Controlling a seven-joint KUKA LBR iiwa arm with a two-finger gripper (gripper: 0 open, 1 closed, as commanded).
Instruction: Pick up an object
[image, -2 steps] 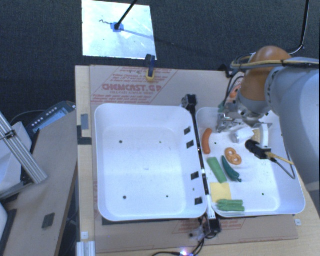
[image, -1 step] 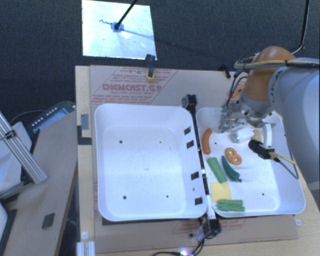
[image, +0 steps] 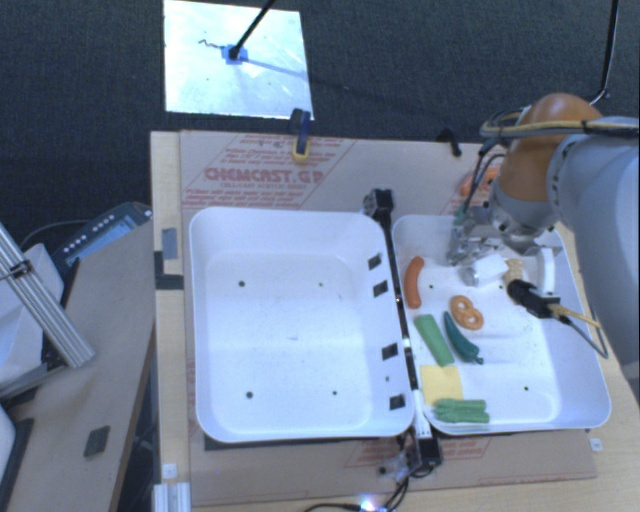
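Observation:
The right bin (image: 570, 395) holds several toy foods. An orange sausage shape (image: 413, 282) lies near its left wall and a pretzel (image: 466, 312) sits mid-bin. Below them lie a light green stick (image: 433, 340), a dark green pod (image: 462, 338), a yellow square (image: 441, 383) and a bunch of green beans (image: 461, 409). My gripper (image: 468, 250) is low in the bin's far part, up and right of the sausage shape and above the pretzel. A small white piece (image: 487, 268) lies right by it; whether it is held is unclear.
The left bin (image: 215, 300) lies beside the right one, with a black-clipped divider (image: 393, 300) between them. An orange item (image: 468, 185) shows at the right bin's far rim, behind the arm (image: 560, 160). A shiny sheet (image: 238, 60) lies behind the bench.

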